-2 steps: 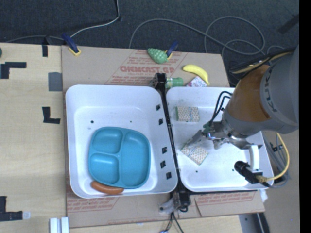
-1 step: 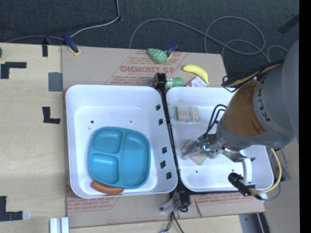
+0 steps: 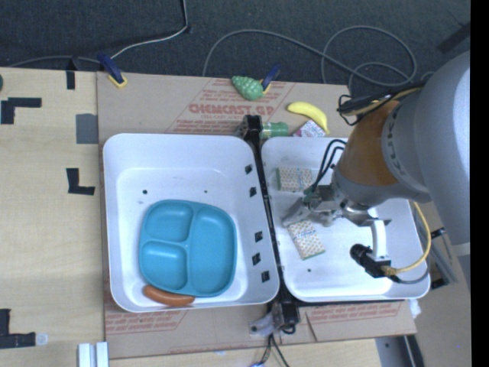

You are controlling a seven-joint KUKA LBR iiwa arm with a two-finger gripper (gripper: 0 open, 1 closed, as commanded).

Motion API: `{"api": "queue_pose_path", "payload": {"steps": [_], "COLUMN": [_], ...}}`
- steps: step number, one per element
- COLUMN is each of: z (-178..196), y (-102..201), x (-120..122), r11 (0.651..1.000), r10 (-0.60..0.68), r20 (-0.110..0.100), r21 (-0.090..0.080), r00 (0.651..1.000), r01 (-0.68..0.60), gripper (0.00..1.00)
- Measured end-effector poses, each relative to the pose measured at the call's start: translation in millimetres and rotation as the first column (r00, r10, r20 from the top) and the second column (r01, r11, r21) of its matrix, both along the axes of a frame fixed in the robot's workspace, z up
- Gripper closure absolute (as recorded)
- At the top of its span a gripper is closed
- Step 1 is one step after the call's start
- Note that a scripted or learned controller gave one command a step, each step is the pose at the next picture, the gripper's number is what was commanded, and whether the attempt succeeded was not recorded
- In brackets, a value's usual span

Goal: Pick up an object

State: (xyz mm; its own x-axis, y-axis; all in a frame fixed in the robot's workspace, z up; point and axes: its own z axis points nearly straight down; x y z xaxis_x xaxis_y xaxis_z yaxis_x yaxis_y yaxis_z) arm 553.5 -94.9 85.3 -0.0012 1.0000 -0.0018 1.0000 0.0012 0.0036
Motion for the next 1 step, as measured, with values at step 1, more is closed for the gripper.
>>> {"api": "queue_pose_path", "payload": {"steps": [1], "z": [0.8], "y": [-7.2], "x": [44.2], "r11": [1.0], "r10": [0.0], "r20": [0.0], "r21": [0.001], "r00": [1.0], "r01": [0.0], "gripper": [0.0]}}
